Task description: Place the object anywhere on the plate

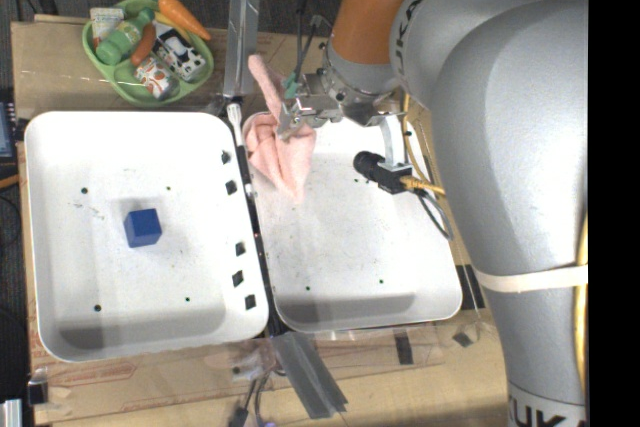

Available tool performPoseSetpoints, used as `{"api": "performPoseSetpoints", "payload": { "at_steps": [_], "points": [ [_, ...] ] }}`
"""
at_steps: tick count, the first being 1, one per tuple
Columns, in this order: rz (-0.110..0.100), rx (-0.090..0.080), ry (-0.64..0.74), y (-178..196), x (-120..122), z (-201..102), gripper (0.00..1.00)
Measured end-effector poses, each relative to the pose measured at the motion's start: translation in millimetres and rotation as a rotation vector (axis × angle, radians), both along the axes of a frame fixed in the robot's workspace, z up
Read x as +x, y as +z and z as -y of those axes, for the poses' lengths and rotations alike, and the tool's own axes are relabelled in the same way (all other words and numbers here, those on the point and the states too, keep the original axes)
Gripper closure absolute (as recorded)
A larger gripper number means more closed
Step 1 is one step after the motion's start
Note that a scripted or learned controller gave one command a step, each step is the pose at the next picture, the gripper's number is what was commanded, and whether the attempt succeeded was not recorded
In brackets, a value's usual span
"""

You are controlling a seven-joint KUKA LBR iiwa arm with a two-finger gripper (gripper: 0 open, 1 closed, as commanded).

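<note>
A pink cloth (pixel 281 160) hangs bunched at the far left corner of the right bin (pixel 360 270), next to the wall shared by the two bins. One end of the cloth sticks up past the bin's back rim. My gripper (pixel 292 119) is at the top of the cloth, its fingers shut on a fold. The rest of the cloth droops below them toward the bin floor. A blue cube (pixel 143 226) lies on the floor of the left bin (pixel 130 320), left of centre.
A green bowl (pixel 100 67) with toy food, including a carrot, stands on the bench behind the left bin. My grey arm covers the right side of the view. Black clips line the wall between the bins.
</note>
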State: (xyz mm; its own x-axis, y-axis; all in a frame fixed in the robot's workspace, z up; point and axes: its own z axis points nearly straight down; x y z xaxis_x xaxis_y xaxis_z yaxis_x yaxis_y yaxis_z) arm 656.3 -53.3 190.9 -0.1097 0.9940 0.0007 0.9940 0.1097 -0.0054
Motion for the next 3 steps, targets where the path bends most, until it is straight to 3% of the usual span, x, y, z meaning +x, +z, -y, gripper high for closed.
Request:
{"api": "performPoseSetpoints", "payload": {
  "at_steps": [1,3],
  "points": [
    [0.003,0.0,0.008,40.1,0.2,-0.9,1.0],
    [-0.002,0.003,0.816,38.1,-28.9,-109.1,1.0]
  ]
}}
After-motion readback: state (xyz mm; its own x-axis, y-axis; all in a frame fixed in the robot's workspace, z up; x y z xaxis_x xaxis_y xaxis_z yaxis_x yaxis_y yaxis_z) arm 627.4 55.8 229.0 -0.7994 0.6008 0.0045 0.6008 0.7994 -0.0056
